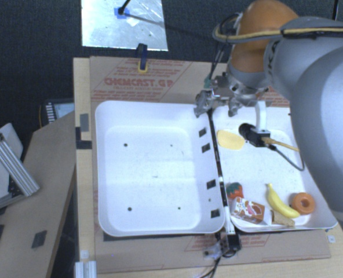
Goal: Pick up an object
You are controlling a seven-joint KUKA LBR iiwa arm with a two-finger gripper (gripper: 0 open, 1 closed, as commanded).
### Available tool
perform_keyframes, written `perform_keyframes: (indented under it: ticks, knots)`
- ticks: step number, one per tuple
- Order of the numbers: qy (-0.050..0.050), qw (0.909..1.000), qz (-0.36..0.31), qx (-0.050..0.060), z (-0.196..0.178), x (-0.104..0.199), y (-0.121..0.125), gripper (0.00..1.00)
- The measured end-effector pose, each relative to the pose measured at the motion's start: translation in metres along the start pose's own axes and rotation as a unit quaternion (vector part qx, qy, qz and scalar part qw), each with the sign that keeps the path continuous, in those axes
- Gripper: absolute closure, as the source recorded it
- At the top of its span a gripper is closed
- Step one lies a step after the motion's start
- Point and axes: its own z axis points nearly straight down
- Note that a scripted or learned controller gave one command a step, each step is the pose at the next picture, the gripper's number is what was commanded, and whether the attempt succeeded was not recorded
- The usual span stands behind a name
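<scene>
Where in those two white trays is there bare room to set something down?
The left bin offers its whole floor, bordered by its rim and the divider. In the right bin, a bare strip lies between the yellow piece and the banana. The near corner is crowded: banana, orange ring, snack packet. The tool hangs over the far end.

White bins (142, 112); yellow banana (277, 200); orange doughnut (303, 202); pale yellow disc (230, 139); grey arm (316, 68), orange band (263, 17).

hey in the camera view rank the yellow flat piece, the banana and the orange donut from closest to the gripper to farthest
1. Yellow flat piece: just below the gripper, top of the right bin.
2. Banana: lower right bin.
3. Orange donut: right of the banana, by the bin's right rim.
</scene>
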Motion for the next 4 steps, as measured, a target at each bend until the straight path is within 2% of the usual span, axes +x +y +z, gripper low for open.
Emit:
perform_keyframes:
  ticks: [1,2,3,4]
  knots:
    - [0.001,1.0,-0.003,-0.001,-0.011,0.002,0.001,1.0]
    - [0.001,1.0,-0.005,0.001,0.001,0.05,-0.024,1.0]
    - [0.002,1.0,-0.005,0.002,0.058,0.116,-0.02,1.0]
    - [0.003,0.9999,-0.004,-0.01,-0.228,0.136,0.001,1.0]
